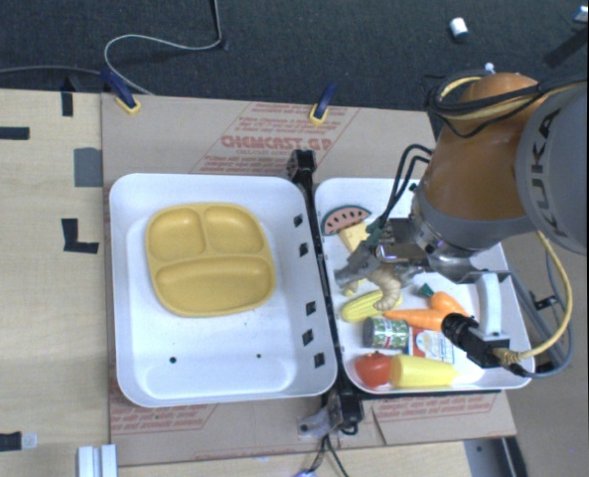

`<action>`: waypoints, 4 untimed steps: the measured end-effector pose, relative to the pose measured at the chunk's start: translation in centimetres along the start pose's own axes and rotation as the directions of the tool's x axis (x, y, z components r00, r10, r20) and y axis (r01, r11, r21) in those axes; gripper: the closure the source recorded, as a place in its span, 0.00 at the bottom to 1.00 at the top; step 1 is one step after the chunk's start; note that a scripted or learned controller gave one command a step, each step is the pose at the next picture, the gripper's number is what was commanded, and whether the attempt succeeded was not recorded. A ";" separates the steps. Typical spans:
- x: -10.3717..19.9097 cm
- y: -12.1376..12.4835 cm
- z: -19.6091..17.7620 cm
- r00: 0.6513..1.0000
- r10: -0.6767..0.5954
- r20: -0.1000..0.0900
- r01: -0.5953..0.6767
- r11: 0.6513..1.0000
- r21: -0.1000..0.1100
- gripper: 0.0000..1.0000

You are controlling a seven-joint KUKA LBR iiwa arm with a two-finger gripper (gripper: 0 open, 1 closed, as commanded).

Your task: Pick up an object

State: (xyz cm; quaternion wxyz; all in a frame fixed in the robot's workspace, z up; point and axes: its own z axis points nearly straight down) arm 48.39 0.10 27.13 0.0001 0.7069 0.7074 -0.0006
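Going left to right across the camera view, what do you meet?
Left bin → yellow divided plate → divider between bins → corn → carrot → arm's orange band.

A robotics lab bench is indicated: a cardboard sheet (274,142) is clamped down, two white bins (125,296) are fixed side by side, cables (165,43) are trailed across dark carpet, toy food (413,318) is used.
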 end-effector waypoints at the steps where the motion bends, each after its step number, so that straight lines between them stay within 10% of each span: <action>1: -0.6 0.7 0.9 1.000 0.001 0.000 -0.001 1.000 0.002 1.00; 2: 2.1 2.0 1.3 1.000 -0.001 -0.001 0.001 1.000 0.001 1.00; 3: -2.3 0.0 0.5 1.000 0.001 0.000 -0.001 1.000 0.001 1.00; 4: -5.2 8.9 3.5 1.000 0.001 0.001 -0.001 1.000 0.001 1.00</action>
